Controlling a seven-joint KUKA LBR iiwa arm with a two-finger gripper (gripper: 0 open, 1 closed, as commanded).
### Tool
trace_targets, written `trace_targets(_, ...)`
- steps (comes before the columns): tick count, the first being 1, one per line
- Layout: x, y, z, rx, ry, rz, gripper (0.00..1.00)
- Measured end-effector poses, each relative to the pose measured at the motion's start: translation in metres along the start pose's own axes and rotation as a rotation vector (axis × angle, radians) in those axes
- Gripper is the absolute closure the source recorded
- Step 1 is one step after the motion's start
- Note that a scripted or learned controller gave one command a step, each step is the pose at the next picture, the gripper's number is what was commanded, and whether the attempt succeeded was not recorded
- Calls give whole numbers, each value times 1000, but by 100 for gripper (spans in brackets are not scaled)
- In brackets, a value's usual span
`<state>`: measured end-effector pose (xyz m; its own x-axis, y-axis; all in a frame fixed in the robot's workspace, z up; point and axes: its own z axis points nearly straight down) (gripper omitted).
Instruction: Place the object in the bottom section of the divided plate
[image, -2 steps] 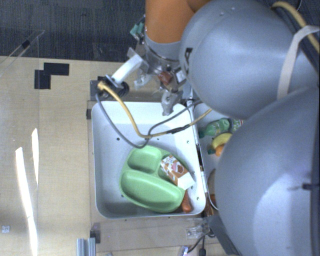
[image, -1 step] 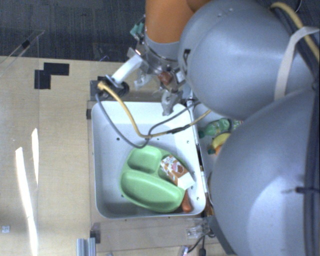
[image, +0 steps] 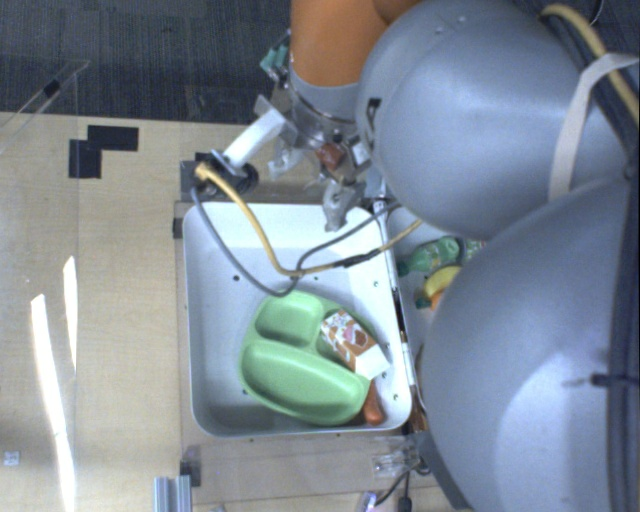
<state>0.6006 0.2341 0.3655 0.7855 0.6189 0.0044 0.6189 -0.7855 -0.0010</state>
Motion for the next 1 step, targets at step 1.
trace_targets(1, 0, 0, 0, 0, 0, 0, 0)
